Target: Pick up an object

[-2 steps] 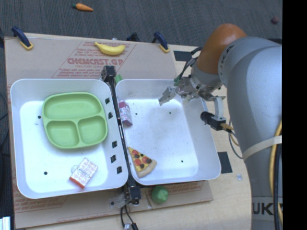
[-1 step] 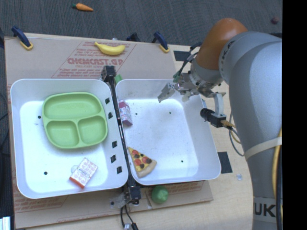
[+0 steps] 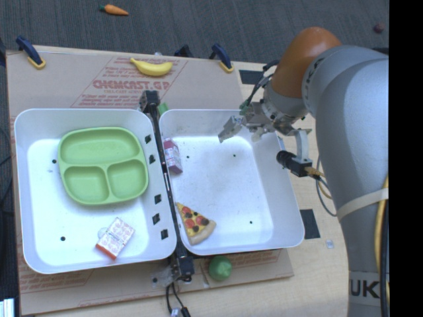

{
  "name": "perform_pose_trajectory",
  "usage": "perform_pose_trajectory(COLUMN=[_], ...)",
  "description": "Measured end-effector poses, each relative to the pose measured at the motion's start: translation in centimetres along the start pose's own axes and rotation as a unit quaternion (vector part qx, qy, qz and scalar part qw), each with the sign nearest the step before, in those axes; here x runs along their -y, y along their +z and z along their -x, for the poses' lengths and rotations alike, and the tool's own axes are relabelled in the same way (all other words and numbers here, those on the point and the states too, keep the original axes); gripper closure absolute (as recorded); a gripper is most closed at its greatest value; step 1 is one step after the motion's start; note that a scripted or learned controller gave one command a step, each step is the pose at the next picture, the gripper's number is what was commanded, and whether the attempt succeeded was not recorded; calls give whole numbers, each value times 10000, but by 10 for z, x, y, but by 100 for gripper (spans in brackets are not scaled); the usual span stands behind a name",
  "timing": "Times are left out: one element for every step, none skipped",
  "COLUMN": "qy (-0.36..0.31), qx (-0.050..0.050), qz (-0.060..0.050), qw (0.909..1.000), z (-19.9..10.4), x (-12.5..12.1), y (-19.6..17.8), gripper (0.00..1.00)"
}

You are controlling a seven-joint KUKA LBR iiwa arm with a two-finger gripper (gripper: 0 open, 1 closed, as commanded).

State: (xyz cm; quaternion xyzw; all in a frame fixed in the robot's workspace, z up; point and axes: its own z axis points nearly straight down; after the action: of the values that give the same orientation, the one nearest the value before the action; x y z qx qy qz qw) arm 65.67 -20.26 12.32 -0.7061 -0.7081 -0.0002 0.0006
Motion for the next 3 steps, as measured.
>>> perform_pose_trajectory(qy=[2, -5, -8], qx=[3, 6, -5], qz=[6, 12, -7], qw=[10000, 10000, 10000], z=[8, 8, 7], x=[0, -1, 0], y=[6, 4, 12], gripper=[0, 0, 0])
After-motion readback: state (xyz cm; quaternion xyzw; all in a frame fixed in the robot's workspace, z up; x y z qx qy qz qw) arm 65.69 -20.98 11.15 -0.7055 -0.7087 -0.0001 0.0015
